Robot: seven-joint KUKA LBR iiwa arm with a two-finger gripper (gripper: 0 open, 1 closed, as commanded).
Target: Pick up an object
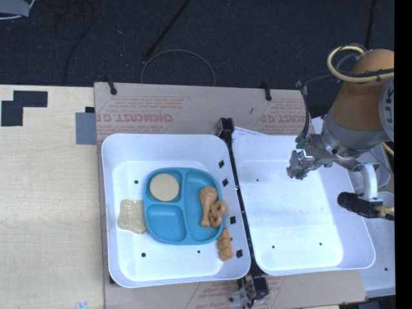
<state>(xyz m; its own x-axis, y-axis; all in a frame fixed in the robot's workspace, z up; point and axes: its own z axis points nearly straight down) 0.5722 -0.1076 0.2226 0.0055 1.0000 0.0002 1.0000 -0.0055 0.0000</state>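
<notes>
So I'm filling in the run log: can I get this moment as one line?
arm: over right bin | end effector: above bin floor, nothing seen held | blue tray, food pieces: left bin | pick: not done

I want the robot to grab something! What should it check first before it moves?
1. Things to pick are in view: ok. A blue divided plastic tray in the left white bin holds a round tan cookie-like disc and a tan bone-shaped piece.
2. Loose pieces outside the tray: ok. A pale bread-like slice lies at its left, a small brown chunk at its lower right.
3. Tool above a target: not ok. It is over the right white bin.
4. Tool open: cannot tell.
5. Tool carrying anything: cannot tell.
</notes>
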